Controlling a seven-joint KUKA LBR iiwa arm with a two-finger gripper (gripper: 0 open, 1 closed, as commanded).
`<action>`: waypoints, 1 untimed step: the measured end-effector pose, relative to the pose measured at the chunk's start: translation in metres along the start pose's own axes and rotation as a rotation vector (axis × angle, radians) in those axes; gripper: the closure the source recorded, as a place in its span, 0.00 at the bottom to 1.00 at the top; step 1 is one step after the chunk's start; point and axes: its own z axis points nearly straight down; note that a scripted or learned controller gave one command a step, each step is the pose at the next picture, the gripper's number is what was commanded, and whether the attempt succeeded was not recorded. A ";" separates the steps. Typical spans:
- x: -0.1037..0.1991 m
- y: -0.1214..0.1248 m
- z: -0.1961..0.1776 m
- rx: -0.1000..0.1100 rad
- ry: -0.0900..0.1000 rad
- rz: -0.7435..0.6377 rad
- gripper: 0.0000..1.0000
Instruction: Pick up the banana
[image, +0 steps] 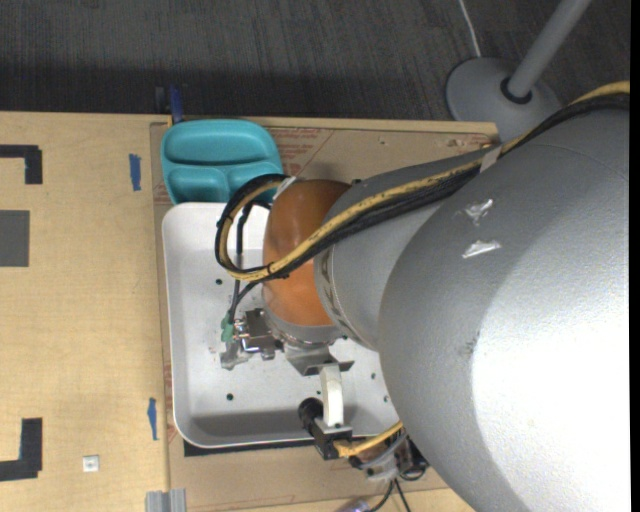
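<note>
My grey arm with its orange band (300, 260) reaches in from the right and hangs low over the white bin (195, 390). It covers the bin's middle and right side. The gripper's body (243, 338), a small metal and green-tipped part, points down at the bin floor left of the wrist. Whatever lies under the wrist and arm is hidden.
A teal plastic tray (220, 160) rests at the bin's far rim. Black and yellow cables (232, 235) loop off the wrist over the bin. The brown bench (80, 300) stretches to the left, with blue tape marks (135, 170).
</note>
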 end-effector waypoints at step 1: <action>-0.002 0.000 0.065 0.000 0.002 0.069 0.00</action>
